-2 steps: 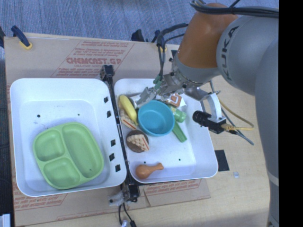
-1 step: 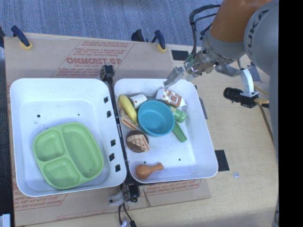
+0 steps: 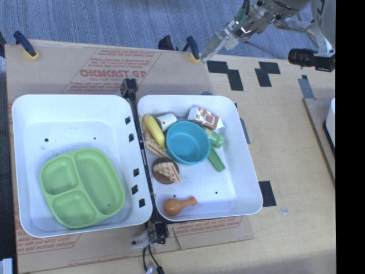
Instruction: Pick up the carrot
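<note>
The right bin [image 3: 246, 178] holds several toy foods. A green stalk-like piece [image 3: 215, 153] sticks out from under the right side of a blue bowl [image 3: 187, 142]; I cannot tell whether it belongs to the carrot, as the bowl hides the rest. An orange-brown, drumstick-shaped piece [image 3: 179, 205] lies near the bin's front wall. My gripper [image 3: 208, 49] hangs beyond the bin's far edge, above the cardboard, pointing down and left, with nothing seen in it.
Around the bowl lie a yellow banana [image 3: 152, 129], a small white item [image 3: 167, 120], a red-and-white box [image 3: 204, 117], a striped wafer [image 3: 155, 149] and a brown round slice [image 3: 165, 170]. The left bin [image 3: 34, 113] holds a green divided plate [image 3: 81, 186].
</note>
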Controlling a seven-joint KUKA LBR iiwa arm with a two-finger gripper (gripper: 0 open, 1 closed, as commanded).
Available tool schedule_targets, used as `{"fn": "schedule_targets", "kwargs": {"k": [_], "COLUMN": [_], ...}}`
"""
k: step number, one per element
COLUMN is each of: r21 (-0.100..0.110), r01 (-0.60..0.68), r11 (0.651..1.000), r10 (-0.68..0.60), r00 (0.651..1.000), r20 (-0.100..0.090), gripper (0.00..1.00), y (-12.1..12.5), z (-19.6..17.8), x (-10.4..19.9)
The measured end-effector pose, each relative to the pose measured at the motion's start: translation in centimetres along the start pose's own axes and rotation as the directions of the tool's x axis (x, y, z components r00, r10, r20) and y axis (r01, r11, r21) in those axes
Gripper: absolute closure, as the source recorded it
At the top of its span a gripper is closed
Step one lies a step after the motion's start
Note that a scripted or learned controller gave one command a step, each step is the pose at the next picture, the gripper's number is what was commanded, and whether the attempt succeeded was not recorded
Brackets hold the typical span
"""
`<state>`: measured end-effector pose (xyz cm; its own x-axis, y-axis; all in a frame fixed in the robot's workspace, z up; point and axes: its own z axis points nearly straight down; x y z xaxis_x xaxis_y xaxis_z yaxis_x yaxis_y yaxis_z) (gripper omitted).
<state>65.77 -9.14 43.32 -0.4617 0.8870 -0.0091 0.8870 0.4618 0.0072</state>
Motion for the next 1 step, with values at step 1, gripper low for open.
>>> {"fn": "schedule_targets", "kwargs": {"k": [1], "r21": [0.001], "r01": [-0.058], "r11": [0.998], "r10": [0.058], "r00": [0.998], "r20": [-0.005], "gripper": [0.00], "y": [2.17], "z": [-8.53], "x": [4.25]}}
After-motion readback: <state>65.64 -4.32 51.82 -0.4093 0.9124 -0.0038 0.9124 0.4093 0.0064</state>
